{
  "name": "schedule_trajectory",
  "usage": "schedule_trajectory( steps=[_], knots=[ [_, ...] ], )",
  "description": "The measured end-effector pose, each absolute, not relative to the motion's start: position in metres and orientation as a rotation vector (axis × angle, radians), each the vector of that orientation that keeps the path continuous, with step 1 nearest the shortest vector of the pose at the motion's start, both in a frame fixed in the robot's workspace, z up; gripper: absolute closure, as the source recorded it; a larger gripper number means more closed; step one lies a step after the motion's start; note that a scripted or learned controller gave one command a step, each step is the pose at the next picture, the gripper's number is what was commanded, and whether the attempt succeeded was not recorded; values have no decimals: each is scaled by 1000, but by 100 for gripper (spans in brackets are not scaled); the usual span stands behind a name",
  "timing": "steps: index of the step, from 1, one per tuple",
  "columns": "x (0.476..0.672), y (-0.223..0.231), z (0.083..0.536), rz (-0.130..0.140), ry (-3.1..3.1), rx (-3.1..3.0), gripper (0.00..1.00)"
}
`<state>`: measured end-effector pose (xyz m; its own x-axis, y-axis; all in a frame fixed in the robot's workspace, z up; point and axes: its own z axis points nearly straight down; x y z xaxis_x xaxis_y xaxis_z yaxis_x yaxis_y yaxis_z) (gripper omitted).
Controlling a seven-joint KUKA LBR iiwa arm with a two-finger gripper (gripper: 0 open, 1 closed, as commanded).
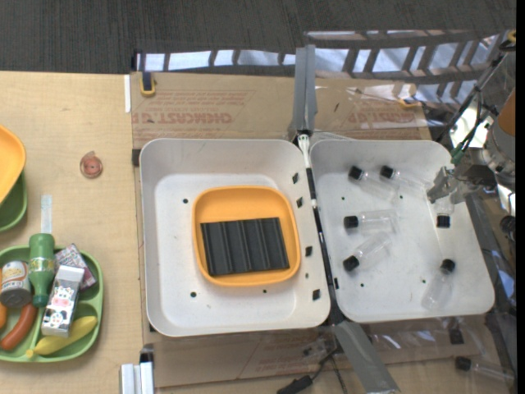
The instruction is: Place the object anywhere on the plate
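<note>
The gripper hangs over the right bin's far right side, close to its rim — too small and blurred here to tell its state, or whether it touches anything. Beneath and around it lie several clear vials with black caps, scattered apart across the bin floor. In the left bin sits the plate — orange, square with rounded corners, carrying a dark ribbed insert in its middle.
</note>
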<state>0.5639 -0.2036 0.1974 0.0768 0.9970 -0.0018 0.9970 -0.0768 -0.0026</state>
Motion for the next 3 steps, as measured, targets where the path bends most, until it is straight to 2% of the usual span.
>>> schedule_trajectory(
  steps=[1,2,3],
  knots=[
    [625,-204,270,3,-2324,-2116,100],
    [660,-222,351,2,-2601,-1767,100],
    [660,-217,442,1,-2797,-1439,100]
  ],
)
